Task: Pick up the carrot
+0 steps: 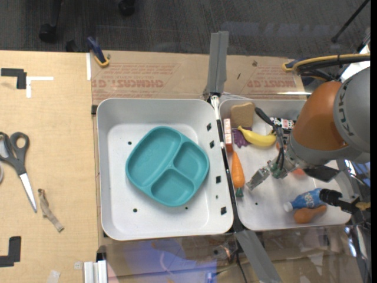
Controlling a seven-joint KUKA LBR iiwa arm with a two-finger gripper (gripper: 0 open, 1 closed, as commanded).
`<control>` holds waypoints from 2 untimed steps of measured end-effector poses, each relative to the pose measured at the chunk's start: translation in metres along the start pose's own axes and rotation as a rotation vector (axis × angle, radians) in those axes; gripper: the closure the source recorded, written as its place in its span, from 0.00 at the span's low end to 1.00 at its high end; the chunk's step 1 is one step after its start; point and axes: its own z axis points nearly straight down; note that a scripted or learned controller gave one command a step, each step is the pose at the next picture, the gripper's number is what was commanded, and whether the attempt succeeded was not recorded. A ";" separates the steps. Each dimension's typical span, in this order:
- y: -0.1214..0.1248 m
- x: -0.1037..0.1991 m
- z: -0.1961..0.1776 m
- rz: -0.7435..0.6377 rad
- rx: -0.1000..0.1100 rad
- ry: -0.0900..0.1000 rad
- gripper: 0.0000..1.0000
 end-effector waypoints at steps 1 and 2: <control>0.031 -0.013 -0.001 0.121 -0.002 -0.001 0.00; -0.014 0.008 0.001 0.525 0.002 0.002 0.00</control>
